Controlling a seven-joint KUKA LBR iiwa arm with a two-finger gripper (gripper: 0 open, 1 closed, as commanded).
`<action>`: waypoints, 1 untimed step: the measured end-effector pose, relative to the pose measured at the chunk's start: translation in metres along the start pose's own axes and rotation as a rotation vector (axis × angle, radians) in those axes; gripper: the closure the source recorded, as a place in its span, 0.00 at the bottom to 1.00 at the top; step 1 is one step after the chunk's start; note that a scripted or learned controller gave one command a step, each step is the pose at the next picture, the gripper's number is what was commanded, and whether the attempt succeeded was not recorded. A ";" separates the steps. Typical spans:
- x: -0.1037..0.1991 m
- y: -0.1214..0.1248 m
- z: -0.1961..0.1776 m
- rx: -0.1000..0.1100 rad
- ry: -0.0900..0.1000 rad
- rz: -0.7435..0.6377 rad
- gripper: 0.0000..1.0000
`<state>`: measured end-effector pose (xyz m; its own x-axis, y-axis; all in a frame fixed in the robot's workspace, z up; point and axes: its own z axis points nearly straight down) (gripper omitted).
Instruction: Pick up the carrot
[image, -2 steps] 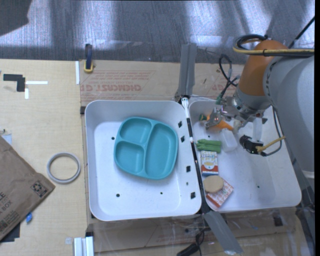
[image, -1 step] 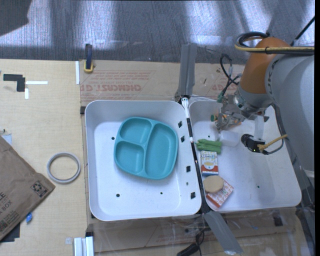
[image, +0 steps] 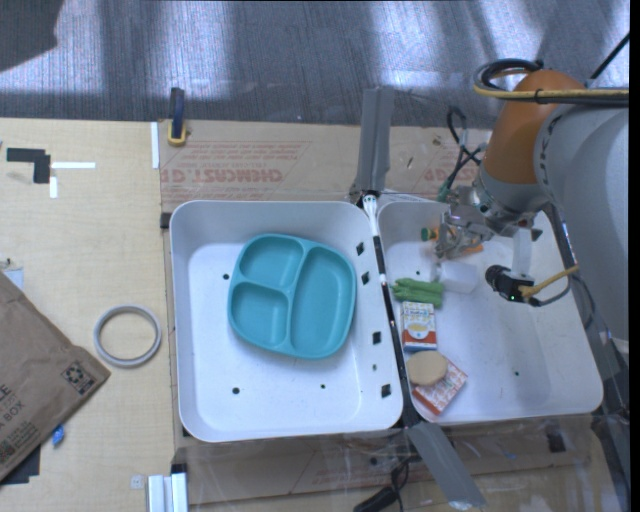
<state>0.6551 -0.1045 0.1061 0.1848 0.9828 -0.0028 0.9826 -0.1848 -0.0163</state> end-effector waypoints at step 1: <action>-0.015 0.004 -0.002 -0.003 0.003 0.022 1.00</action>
<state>0.6559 -0.1201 0.1081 0.2062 0.9785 -0.0003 0.9784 -0.2061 -0.0135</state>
